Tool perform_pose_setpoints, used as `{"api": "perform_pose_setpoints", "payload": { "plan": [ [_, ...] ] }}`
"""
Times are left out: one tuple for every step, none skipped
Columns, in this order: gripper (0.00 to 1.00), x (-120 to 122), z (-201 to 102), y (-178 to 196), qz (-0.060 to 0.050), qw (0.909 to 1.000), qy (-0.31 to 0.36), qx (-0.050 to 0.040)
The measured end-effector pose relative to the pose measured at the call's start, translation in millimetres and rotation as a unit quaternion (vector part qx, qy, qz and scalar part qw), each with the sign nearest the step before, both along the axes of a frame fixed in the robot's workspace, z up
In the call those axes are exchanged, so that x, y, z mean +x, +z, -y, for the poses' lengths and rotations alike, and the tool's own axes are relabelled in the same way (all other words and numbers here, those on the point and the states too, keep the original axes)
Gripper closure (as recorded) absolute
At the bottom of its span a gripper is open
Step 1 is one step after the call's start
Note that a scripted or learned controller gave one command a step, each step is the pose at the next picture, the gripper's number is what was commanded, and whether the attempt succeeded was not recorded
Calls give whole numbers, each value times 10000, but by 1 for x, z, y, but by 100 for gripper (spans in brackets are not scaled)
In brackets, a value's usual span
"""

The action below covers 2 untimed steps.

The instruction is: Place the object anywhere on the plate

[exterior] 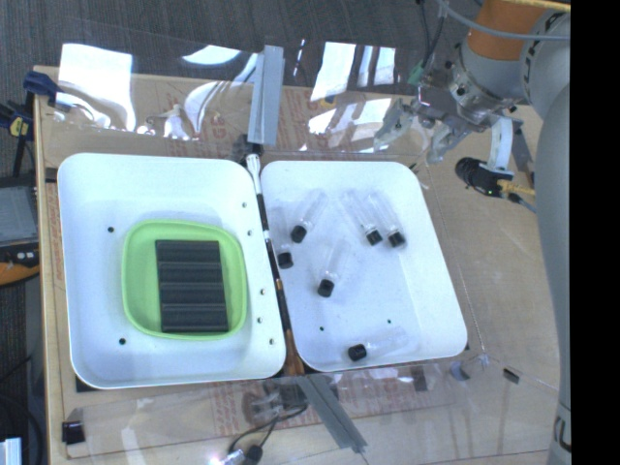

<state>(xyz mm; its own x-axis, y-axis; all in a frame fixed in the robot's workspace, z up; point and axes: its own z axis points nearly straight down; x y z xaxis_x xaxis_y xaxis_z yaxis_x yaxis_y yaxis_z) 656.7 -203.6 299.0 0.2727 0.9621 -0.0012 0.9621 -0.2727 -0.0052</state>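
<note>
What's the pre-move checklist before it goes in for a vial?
1. Gripper above the right bin's far edge, away from the vials: ok.
2. Nothing visible between its fingers: ok.
3. Finger opening: cannot tell.
4. Clear vials with black caps lie in right bin, e.g. middle one: ok.
5. Green plate in left bin already carries a dark ridged block: not ok for free space.

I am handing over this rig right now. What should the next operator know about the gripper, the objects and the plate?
Gripper: above the far right corner of the right bin, holding nothing that I can see.
Objects: several clear vials with black caps lie loose in the right bin.
Green plate: in the left bin, with a dark ribbed block on it.
Done: no vial on the plate.
Left: grasp one vial, place it on the plate.
</note>
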Motion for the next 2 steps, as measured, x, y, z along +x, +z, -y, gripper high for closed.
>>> {"api": "perform_pose_setpoints", "payload": {
  "plan": [
    [0,-5,1,44,14,9996,-268,1],
    [0,0,-2,37,4,9986,-532,0]
  ]
}}
